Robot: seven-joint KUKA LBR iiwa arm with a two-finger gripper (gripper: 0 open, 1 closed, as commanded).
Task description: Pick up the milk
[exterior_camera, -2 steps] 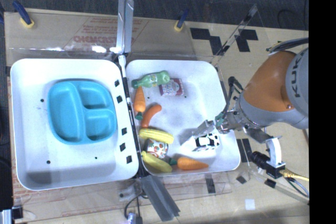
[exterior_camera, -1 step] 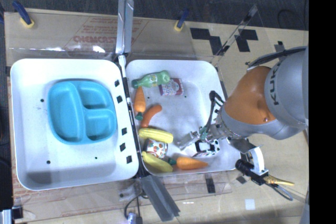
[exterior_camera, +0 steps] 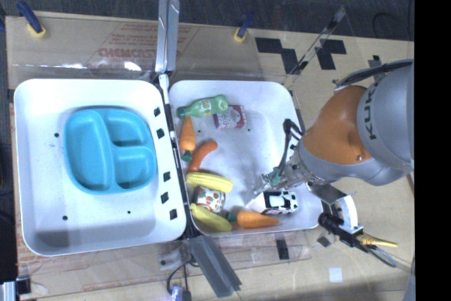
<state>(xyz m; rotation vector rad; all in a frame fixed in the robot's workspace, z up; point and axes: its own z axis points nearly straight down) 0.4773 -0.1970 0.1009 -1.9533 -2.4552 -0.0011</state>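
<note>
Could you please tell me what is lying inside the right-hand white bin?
The right white bin holds a green bottle, dark red packet, orange carrots, yellow bananas, and the black-and-white milk carton. The end effector covers the carton's upper edge.

A blue divided tray [exterior_camera: 110, 149] lies in the left white bin [exterior_camera: 35, 222]. In the right bin [exterior_camera: 271, 99], a green bottle [exterior_camera: 203, 107] sits beside a dark red packet [exterior_camera: 230, 117] near the far wall, with two orange carrots [exterior_camera: 193, 144] just below them. Toward the near wall lie a yellow banana [exterior_camera: 208, 182], a small printed can [exterior_camera: 210, 199], another banana [exterior_camera: 209, 218] and a carrot [exterior_camera: 256, 220].
</note>
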